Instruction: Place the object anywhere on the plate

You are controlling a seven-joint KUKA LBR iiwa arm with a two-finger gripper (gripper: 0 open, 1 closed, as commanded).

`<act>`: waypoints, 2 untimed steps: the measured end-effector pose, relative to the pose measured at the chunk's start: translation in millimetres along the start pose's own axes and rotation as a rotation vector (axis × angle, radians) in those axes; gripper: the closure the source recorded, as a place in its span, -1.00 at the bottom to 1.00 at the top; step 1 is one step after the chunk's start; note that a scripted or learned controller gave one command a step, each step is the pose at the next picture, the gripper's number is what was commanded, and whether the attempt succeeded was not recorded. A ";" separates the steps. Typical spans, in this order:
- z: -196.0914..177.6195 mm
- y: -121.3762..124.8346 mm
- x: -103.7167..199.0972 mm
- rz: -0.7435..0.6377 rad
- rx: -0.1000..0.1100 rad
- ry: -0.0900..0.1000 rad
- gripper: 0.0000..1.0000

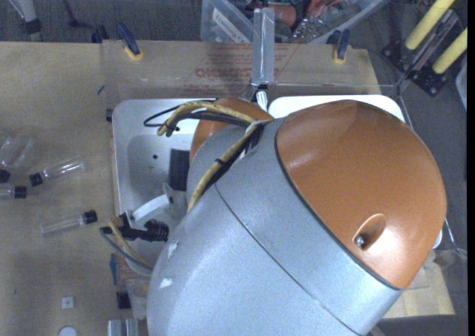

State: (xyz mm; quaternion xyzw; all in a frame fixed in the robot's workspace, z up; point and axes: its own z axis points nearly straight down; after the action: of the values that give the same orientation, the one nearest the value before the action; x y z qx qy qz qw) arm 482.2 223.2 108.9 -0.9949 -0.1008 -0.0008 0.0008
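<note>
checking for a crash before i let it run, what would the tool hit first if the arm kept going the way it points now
Probably the floor of the left white bin. The arm reaches down over that bin, its bulk covering the tool's end, so depth is unclear. A dark rectangular object on the bin floor lies close to that line and might be met first.

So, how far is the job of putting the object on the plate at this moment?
Progress cannot be judged here. The arm hangs low over the left bin, covering most of both bins. A small black object lies on the left bin's floor. I cannot identify a plate, so nothing looks done; the placing remains.
</note>
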 end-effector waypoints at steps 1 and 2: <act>4.0 14.0 68.9 -0.049 -0.002 -0.002 1.00; -6.1 13.4 73.4 -0.897 0.002 -0.009 1.00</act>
State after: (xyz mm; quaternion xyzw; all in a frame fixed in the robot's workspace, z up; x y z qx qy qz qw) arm 556.8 224.8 115.1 -0.8529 -0.5220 0.0036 0.0011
